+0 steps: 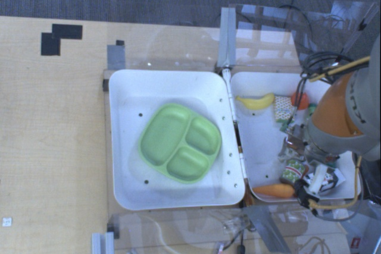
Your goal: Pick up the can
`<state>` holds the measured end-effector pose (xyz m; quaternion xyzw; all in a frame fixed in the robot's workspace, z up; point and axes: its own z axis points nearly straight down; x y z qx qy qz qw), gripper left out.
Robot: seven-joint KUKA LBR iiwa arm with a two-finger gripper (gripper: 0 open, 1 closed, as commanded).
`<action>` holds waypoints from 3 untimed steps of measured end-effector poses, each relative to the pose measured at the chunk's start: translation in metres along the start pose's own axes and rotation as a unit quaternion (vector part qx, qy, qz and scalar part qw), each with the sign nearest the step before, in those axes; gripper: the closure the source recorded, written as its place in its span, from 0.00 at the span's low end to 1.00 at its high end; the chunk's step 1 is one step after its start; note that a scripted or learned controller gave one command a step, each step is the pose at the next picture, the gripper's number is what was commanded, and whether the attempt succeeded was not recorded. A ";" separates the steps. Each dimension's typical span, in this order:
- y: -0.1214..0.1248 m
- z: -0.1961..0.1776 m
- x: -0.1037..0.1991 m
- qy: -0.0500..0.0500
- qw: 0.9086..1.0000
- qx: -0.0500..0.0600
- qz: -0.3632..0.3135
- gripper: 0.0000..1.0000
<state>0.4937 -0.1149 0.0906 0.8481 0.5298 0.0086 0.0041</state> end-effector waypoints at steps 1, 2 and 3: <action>0.001 -0.010 0.001 0.000 1.000 0.000 -0.004 1.00; -0.026 -0.163 0.063 -0.006 0.992 0.007 0.123 1.00; -0.026 -0.163 0.064 -0.006 0.992 0.007 0.123 0.00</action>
